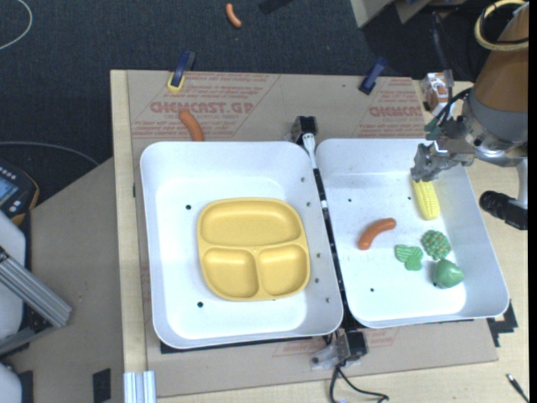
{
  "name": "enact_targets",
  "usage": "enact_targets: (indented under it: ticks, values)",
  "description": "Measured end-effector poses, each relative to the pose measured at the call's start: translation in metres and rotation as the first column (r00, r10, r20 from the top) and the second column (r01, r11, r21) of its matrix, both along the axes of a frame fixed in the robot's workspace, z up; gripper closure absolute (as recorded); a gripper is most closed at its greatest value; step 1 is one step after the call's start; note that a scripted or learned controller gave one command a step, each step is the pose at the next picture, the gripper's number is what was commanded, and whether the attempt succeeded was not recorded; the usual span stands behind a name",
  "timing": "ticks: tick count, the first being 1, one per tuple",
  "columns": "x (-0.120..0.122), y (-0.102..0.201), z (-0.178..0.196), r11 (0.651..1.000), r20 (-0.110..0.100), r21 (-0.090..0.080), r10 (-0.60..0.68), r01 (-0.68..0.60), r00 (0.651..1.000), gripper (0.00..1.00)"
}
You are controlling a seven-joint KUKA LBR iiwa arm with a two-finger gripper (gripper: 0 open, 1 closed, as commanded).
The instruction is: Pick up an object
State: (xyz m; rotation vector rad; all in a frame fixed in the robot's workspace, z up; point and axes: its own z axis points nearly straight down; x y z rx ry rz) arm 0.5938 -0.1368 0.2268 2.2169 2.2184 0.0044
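Just above the ridged yellow corn cob [426, 199] hangs the claw [424, 167], its opening impossible to judge

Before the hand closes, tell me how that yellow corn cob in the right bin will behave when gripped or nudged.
The corn cob looks like moulded toy plastic, so probably stiff and light. Its rounded, elongated shape suggests it may roll sideways on the smooth floor of the right bin if pushed. The hand sits at its top end, so an off-centre pinch might let it swivel.
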Motion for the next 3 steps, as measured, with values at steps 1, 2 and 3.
enact_targets:
  ticks: [1, 2, 3]
  values:
    - [-0.034, 0.047, -0.008, 1.0, -0.01, 0.005, 0.003, -0.003, 1.0, 1.0]
    - [-0.055, 0.091, 0.006, 1.0, -0.008, 0.005, 0.004, -0.004, 1.0, 1.0]
    - [-0.069, 0.099, 0.003, 1.0, -0.009, 0.003, 0.0, 0.0, 1.0, 1.0]
